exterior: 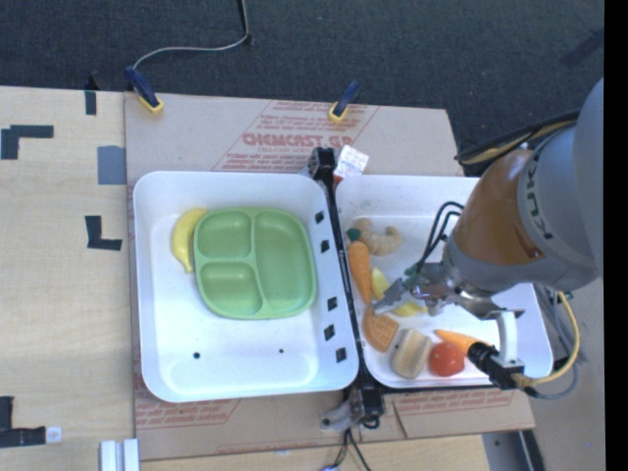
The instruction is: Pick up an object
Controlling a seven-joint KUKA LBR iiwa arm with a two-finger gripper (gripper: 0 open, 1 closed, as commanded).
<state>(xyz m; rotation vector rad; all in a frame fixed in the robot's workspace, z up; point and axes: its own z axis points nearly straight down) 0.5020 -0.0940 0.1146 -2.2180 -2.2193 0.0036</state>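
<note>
The jaws, open or closed I cannot tell, are among crowded food pieces (pixel 410 352) in the right bin (pixel 412 202) and may just push the carrot (pixel 360 268) aside.

Bright, even light is flooding the scene and bleaching the white bins (pixel 245 361). Shadows are falling softly, and the arm (pixel 549 204) is looking slightly blurred.

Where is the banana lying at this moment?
In the camera view, the yellow banana lies in the left bin, near its upper left corner, against the left rim of the green divided plate.
</note>
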